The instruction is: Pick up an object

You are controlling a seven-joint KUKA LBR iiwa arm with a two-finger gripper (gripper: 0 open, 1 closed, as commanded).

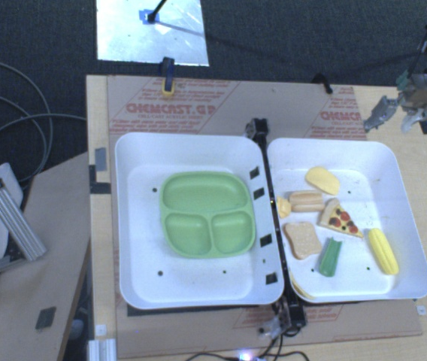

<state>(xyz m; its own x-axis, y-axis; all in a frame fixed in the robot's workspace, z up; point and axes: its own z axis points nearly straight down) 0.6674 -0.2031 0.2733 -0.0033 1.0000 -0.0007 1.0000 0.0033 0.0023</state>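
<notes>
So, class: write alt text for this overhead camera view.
Toy foods, including a pizza slice, corn cob and bread slice, lie in the right bin; a green divided plate sits in the left bin. The gripper hovers top right.

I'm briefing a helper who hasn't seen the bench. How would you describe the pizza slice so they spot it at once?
Look in the right-hand white bin, where the toy food lies. Near its middle, below the hot dog and left of the corn cob, lies the pizza slice. It is the one triangular piece, tan with red topping and dark spots.
</notes>
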